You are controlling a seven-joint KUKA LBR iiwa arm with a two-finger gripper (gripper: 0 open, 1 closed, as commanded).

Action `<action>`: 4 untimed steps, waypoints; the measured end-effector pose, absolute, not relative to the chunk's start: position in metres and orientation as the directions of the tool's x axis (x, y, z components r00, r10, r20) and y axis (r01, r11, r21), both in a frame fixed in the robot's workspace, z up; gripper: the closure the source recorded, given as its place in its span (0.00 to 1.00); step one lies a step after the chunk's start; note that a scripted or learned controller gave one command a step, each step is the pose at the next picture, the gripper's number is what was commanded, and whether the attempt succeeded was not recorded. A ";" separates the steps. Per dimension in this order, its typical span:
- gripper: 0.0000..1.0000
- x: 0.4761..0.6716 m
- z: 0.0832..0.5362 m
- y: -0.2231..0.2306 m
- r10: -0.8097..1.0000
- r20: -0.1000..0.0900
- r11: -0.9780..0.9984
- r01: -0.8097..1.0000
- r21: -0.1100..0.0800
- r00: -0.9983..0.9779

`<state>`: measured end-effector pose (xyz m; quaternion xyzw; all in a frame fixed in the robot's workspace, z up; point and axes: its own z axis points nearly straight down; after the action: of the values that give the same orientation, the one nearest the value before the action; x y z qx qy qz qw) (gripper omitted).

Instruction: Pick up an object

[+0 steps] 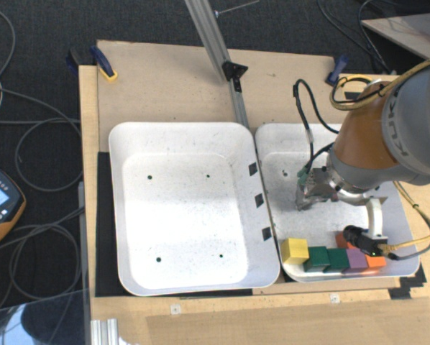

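Note:
In the right bin my gripper hangs low over the bin floor, left of the grey arm with its orange band. Along the bin's near edge lies a row of blocks: a yellow block, a dark green block, a lighter green block, a purple block and an orange block. The gripper is above and beyond the yellow block, apart from the row. Nothing shows between its fingers.
The left bin sits beside the right one, with black clips on the shared wall. A slanted metal post rises behind the bins. A black cable loops over the right bin. Blue clamps sit at the bench's back corners.

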<state>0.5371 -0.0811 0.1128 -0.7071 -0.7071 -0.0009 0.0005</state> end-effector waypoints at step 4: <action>1.00 0.549 0.231 0.023 1.000 0.003 0.008 1.000 0.002 -0.008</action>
<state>0.5494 0.0233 0.2308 -0.7043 -0.7099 -0.0018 0.0003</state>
